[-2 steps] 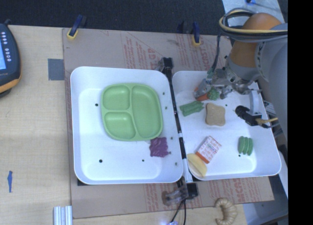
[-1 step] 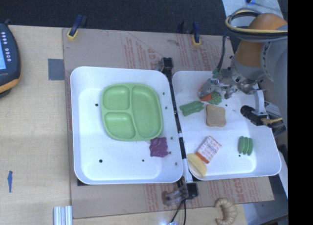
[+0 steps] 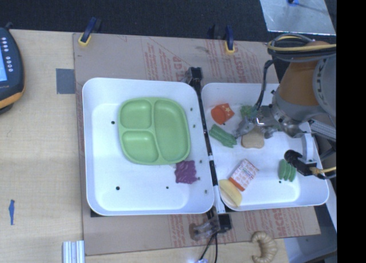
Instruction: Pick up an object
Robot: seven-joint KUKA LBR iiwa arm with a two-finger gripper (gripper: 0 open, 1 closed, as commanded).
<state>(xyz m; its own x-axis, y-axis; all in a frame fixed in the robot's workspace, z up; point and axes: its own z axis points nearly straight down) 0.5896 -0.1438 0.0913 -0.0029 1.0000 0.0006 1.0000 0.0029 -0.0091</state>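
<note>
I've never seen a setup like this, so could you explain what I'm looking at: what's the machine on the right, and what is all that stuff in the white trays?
One camera above the bench looks down at a slant. The grey and orange shape is a robot arm reaching in from the right; its gripper hangs over the right bin, right above a tan piece. Whether it holds anything is unclear. That bin also contains a red piece, a green bean-like toy, a red and white packet, a yellowish piece and a green toy. The left bin holds a green divided plate and a purple toy. The arm's job is picking up an object.
</note>
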